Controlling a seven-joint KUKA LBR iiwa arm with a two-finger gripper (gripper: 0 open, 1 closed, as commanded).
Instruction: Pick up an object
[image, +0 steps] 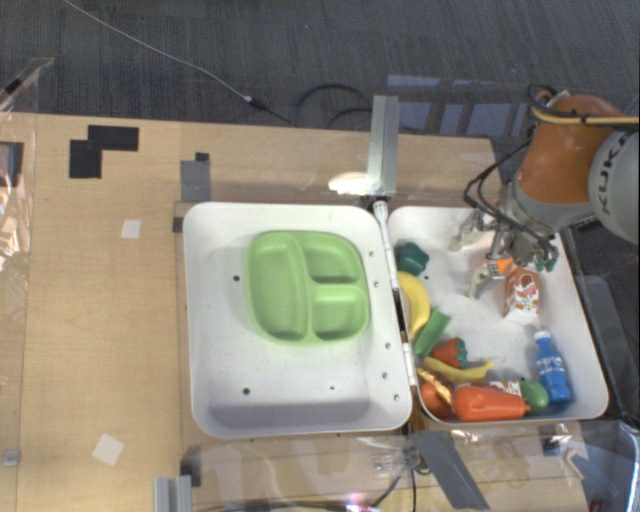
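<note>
— Two bins, and all the loose things sit in the right bin (588, 330). Where is the gripper (503, 262)?

— Hanging over the upper part of that bin, just above and to the left of the carton (522, 294), the small white and orange one. Whether its fingers are spread or closed I cannot tell; the metal parts blur together from this angle. Nothing is visibly held between them.

— So the carton is the likely target?

— That is my guess, since it is the nearest thing. It lies tilted on the bin floor, with the blue bottle (549, 367) just below it and the bin's right wall close beside it.

— What could spoil the try?

— Several things. The gripper looks offset to the carton's upper left corner, so a straight descent may catch only an edge and push the carton toward the wall instead of closing around it. A tilted carton can also slip out as the fingers close (smooth printed card rarely grips well).

— And the rest of the pile?

— Well below the carton: the orange carrot (489, 403), a banana (417, 300) against the divider, a dark green piece (411, 258) up to the carton's left. Those are far enough off to stay undisturbed, I think. The green plate (305, 287) in the left bin is out of it altogether.
</note>
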